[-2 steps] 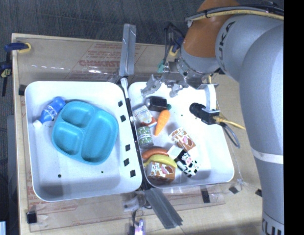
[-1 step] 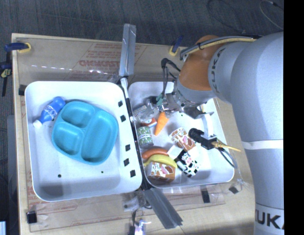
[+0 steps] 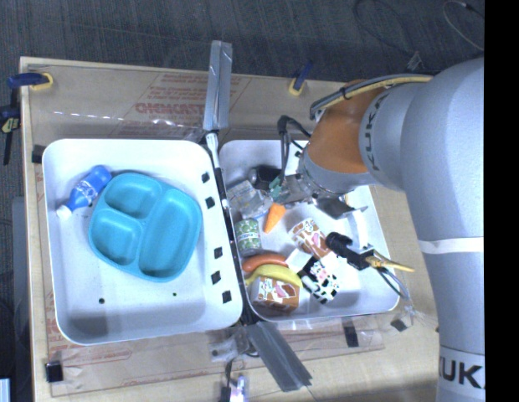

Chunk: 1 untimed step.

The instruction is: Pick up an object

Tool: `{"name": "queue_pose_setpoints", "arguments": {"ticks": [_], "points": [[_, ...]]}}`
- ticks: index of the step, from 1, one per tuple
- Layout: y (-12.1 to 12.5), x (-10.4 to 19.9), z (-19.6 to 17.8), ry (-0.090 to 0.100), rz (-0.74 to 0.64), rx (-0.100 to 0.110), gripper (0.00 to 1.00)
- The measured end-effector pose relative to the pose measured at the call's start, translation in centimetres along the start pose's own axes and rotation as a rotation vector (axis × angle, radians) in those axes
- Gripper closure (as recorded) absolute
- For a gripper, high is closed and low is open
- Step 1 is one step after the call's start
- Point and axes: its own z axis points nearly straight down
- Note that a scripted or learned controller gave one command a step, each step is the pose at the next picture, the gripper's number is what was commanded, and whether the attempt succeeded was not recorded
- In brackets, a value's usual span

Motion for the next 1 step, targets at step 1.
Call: {"name": "queue_pose_setpoints", "arguments": {"ticks": [1], "points": [[0.03,-0.1,-0.99,-0.002,-0.004,0.0,1.0]]}}
